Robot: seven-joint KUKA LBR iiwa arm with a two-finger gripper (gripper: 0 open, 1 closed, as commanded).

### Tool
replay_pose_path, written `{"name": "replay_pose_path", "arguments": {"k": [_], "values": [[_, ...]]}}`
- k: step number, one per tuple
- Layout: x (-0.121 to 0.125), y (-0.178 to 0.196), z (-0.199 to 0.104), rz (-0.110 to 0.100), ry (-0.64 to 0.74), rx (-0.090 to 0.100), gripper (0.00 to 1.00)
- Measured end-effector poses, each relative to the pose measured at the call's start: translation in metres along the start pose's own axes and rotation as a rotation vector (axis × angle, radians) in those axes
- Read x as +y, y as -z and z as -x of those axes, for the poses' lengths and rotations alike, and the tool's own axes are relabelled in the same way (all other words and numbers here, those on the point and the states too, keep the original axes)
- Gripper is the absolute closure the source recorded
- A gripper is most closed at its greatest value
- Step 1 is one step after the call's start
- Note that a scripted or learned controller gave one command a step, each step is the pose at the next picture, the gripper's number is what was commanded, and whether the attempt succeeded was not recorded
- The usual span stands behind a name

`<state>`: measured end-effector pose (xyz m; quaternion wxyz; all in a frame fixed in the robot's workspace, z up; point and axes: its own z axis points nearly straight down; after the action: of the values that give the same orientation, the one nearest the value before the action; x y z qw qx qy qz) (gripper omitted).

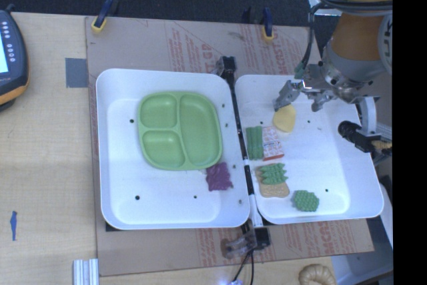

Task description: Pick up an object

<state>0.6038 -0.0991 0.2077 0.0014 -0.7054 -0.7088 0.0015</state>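
At the bottom edge, closest to us, sits a small tan ring [315, 273] on the bench, outside the bins. Just above it is the right bin [360, 210]. In this bin there is a bumpy green ball [305, 200] near the front wall, a tan cracker shape with green leaves on top [273, 181], a green strip [254, 142] next to a small white and red packet [271, 142], and a pale yellow lump [285, 119] farther back. The left bin [110, 143] holds a green plate with three parts [180, 130] and a little purple piece [218, 177] just beside the plate's near corner. The gripper [301, 94] hangs over the back of the right bin, right above the yellow lump. Its fingers look spread apart, one on each side, and there is nothing between them. So the pick is not done yet. I think the yellow lump is the thing it wants, since it is the closest. To do this well, the gripper should go straight down so one finger lands on each side of the lump, then squeeze gently and lift slowly. The lump looks smooth and round, so it could slip out. It should also stay clear of the packet close by.
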Motion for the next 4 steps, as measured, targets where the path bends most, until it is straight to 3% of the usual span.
{"name": "replay_pose_path", "arguments": {"k": [1,2,3,4], "values": [[0.023,-0.072,0.021,-0.004,-0.001,-0.002,0.0],[0.045,-0.118,0.019,0.0,0.004,-0.002,0.0],[0.034,-0.116,0.038,-0.003,-0.001,-0.001,0.0],[0.034,-0.105,0.038,-0.003,0.0,-0.001,1.0]]}}
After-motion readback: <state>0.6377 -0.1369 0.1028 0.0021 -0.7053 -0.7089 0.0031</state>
